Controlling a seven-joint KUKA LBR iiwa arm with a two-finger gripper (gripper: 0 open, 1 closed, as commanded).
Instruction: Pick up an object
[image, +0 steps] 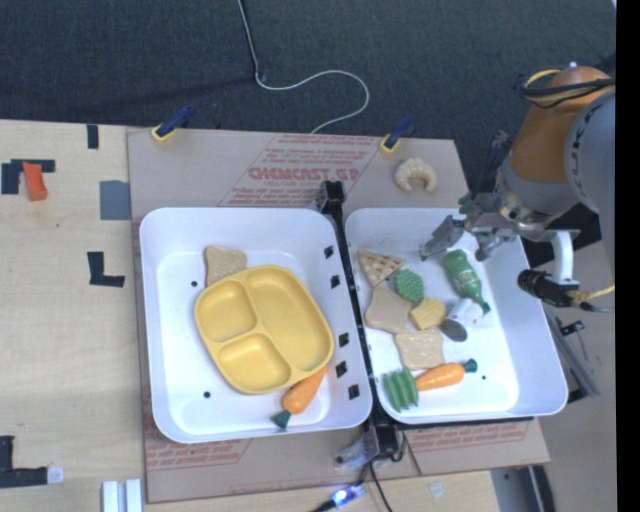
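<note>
Cardboard-covered counter (300, 180); end effector (463, 238) spread wide, empty, poised above green bottle (464, 274) at right bin's (535, 370) 1 o'clock for grabbing.

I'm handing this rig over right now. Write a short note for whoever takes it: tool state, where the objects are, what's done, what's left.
Tool: over the right bin's far end, fingers spread, holding nothing.
Nearest object: green bottle, just below the tool.
Also in the right bin: carrot, crackers, waffle piece.
Left bin: yellow divided plate, a second carrot, toast piece.
Done: nothing picked yet.
Left: descend, close on an object, lift.
</note>
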